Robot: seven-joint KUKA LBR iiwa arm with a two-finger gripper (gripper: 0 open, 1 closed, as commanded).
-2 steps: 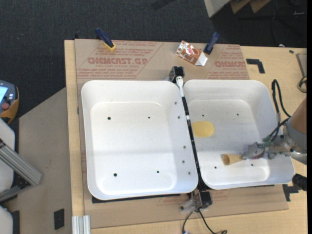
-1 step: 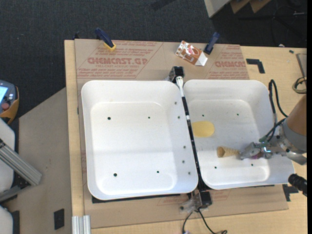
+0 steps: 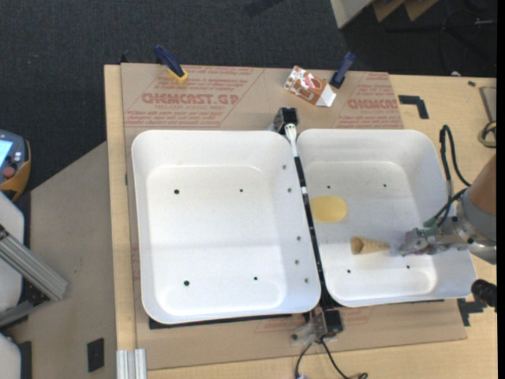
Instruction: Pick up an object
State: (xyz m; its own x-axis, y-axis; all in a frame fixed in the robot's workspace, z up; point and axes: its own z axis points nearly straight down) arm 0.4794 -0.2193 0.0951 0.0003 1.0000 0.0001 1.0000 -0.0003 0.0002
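The little tan cone [image 3: 368, 245] lies on its side in the right bin [image 3: 371, 150], near the front. Its thin end points toward the tool [image 3: 409, 244], which sits low in that bin, right next to it. I cannot tell if the tool is clamped on the cone or just touching it (that part is too small and blurry).

What could go wrong? The cone is small and round, so it may roll away or slip out if the tool grabs only the tip. The tool could also just push it along the smooth bin floor.

A flat yellow disc [image 3: 328, 208] lies in the same bin, a bit behind the cone and apart from it. The left bin [image 3: 158, 152] sits just beside the right one. On the surface [image 3: 189, 93] behind the bins lies a small snack wrapper [image 3: 309, 86].
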